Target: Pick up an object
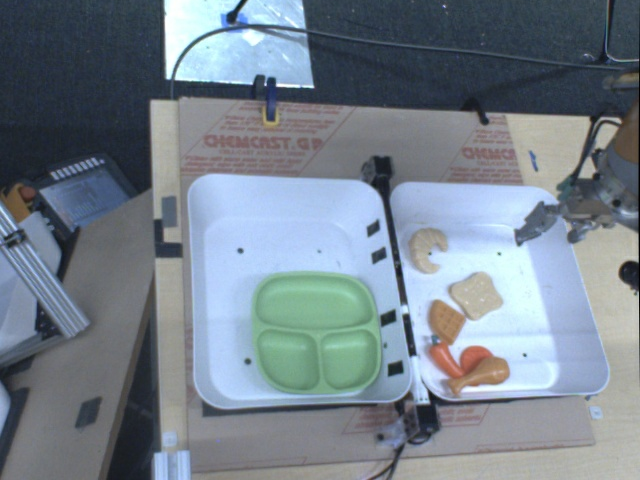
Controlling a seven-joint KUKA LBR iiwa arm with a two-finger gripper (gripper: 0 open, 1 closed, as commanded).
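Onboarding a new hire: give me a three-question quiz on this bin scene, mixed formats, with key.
1. True or false: the green divided tray lies in the left bin.
2. Which toy lies farthest from the pincer? A croissant B toast slice C drumstick
3. Fill in: the waffle lies in the ____ bin.

Key: 1 true; 2 C; 3 right.

My view of the bench [165, 298]: a brown printed cardboard sheet [300, 138] lies flat on it, and on that sheet two shallow white bins sit side by side, the left bin [215, 268] touching the right bin [580, 308] along a black-clipped seam.
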